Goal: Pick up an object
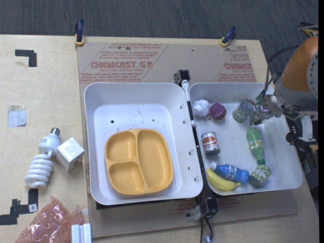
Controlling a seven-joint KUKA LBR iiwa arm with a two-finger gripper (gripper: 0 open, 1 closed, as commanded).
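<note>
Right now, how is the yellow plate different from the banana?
The yellow plate lies in the left bin; the banana lies in the right bin. The plate is much bigger, with three compartments; the banana is a small curved piece. The plate lies alone; the banana touches a blue bottle. Both are yellow.

Robot lab bench, clamped board [126, 59], two white bins [93, 135], test objects, taped markers [26, 57]

A spiral light bulb [40, 162] and small white box [70, 154] lie left of the bins. Red mesh [48, 220] sits at the bench's lower left. Two blue clamps [79, 31] hold the board.
</note>
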